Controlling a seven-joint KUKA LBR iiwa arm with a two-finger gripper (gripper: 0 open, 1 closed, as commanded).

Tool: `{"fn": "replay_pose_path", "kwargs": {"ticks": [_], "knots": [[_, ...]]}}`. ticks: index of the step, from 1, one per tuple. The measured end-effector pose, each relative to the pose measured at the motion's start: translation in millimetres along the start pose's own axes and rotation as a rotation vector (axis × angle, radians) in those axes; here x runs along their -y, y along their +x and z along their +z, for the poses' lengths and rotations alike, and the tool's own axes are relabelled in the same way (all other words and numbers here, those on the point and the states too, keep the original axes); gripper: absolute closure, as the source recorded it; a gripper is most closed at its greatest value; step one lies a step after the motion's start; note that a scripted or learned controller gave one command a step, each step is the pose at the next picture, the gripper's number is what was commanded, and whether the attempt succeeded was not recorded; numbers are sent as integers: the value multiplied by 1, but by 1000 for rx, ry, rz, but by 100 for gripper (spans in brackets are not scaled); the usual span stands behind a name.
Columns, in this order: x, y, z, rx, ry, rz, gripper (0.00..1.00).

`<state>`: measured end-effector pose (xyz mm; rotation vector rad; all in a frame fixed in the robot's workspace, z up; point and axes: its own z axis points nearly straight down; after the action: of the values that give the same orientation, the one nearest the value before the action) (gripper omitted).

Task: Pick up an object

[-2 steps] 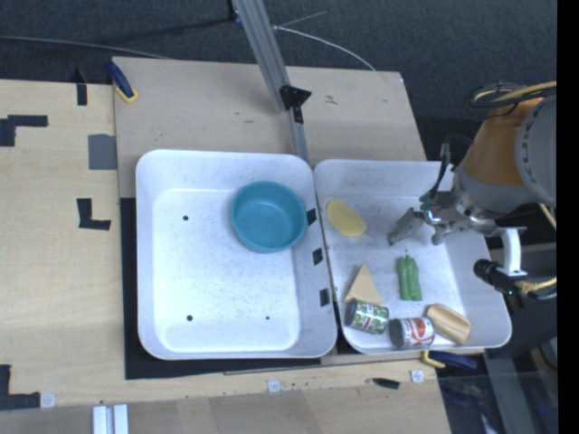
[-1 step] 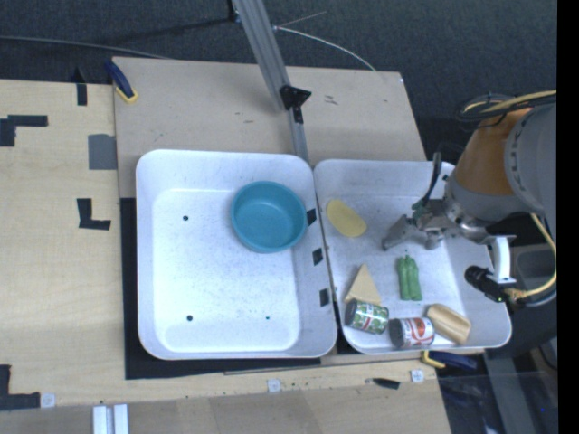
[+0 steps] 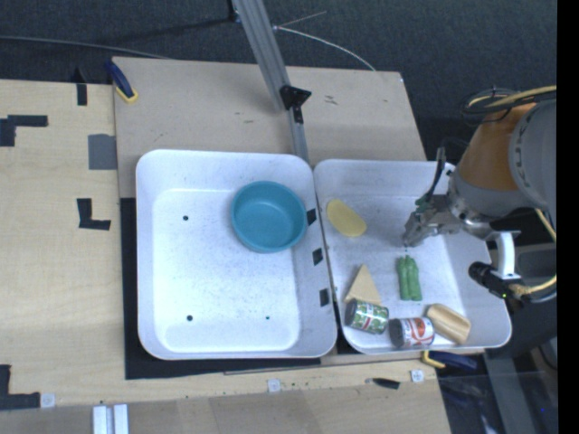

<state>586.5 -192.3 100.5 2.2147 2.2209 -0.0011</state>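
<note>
Camera view, looking down at a slant on two white bins side by side, and the arm (image 3: 507, 165) comes in from the right, grey with its orange band showing above the wrist. The gripper (image 3: 414, 235) hangs low over the right bin (image 3: 389, 174), tips down near the bin floor, and whether the tool is spread or pressed together I cannot tell from this angle; nothing shows between its tips. Just below it, a small gap apart, lies the green piece (image 3: 411, 278), long and narrow, running up and down the bin. To the gripper's left sits the yellow lump (image 3: 346, 218), close to the bin's left wall. Lower down, a tan wedge (image 3: 364, 286) points upward, and right under it, touching or nearly so, rests a green can (image 3: 367, 316) on its side. Beside that, along the front wall, a red can (image 3: 413, 332) lies tipped over, with a tan roll (image 3: 449, 323) just to its right, the two looking in contact. Over in the left bin (image 3: 163, 269), a blue bowl (image 3: 268, 216) stands upright in the upper right area, near the wall shared with the other bin. A metal pole (image 3: 262, 39) slants down from the top toward the gap between the bins.
</note>
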Motion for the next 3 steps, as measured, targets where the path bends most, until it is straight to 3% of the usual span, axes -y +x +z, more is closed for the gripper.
{"fn": "replay_pose_path", "kwargs": {"ticks": [3], "knots": [[1,7,-131,-3,0,0,100]]}}
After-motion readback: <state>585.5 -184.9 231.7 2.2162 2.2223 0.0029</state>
